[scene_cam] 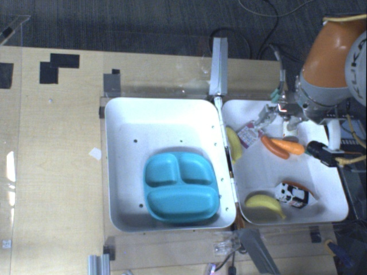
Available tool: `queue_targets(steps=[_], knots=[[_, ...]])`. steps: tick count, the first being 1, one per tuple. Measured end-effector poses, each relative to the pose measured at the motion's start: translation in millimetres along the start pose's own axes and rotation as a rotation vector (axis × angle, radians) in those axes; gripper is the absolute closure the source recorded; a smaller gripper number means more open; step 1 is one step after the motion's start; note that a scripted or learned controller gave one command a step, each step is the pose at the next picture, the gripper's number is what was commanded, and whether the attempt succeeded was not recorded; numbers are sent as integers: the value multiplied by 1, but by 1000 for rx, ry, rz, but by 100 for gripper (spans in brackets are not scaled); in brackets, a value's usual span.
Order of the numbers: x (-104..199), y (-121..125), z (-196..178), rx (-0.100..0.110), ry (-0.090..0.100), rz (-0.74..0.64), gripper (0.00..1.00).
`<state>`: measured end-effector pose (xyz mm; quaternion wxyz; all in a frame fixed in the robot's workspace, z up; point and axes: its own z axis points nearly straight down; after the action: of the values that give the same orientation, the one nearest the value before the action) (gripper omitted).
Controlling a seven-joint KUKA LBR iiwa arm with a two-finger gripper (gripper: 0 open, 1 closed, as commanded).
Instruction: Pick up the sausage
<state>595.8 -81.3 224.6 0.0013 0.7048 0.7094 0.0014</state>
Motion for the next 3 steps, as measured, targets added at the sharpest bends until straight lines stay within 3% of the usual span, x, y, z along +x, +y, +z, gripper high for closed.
queue_targets(steps=[1,2,3], knots=[[-34,13,122,-13,-3,65,0],[-52,54,127,-21,0,18,0],[-42,48,123,-22,-9,-222,0]])
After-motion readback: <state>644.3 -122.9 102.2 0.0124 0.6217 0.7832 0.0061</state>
